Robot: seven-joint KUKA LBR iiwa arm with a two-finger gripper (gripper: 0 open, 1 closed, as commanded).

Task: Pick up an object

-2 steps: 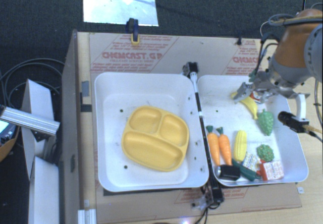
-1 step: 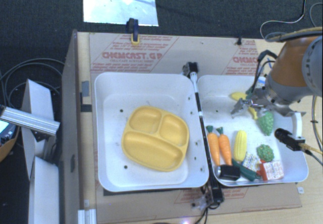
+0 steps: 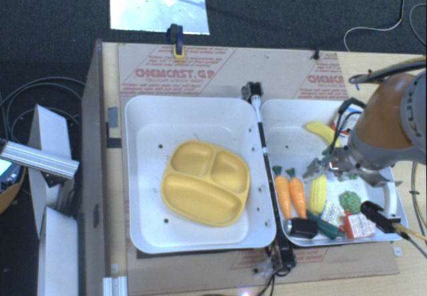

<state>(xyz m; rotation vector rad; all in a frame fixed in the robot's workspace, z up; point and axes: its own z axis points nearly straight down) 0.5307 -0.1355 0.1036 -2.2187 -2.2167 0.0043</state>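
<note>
The right bin [image 3: 287, 129] holds the toy food. A yellow banana [image 3: 319, 131] lies near its back. Two orange carrots [image 3: 289, 195] lie side by side at the left wall, with a yellow corn cob [image 3: 318, 192] to their right. A green broccoli [image 3: 349, 201] sits further right. My gripper [image 3: 325, 165] hangs low over the bin, just above the corn's top end and in front of the banana. Nothing shows held in it.
At the right bin's front lie a black block [image 3: 303, 227], a dark green piece [image 3: 327, 227], a small white packet [image 3: 331, 212] and a red-and-white box [image 3: 359, 225]. The left bin [image 3: 147, 155] holds a yellow compartment plate [image 3: 205, 182]. A black divider [image 3: 264, 148] runs between the bins.
</note>
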